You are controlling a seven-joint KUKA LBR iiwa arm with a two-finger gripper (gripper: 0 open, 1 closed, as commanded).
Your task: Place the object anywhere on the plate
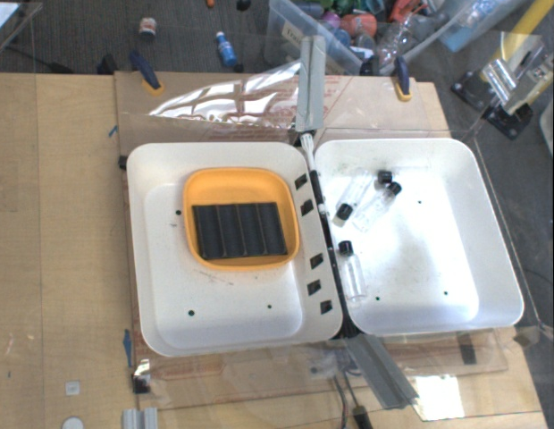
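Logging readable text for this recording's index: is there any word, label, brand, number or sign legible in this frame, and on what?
None can be read.
The small clear vials with black caps in the right white bin: no label visible.
The orange square plate and the black ribbed block on it: no markings.
The clear plastic tub of coloured toys above the bench: too small and blurred to read.

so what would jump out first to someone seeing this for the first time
The orange plate in the left bin stands out first, with a dark ribbed object lying on it. After that, a few small clear vials with black caps lie scattered in the right bin, near the divider.
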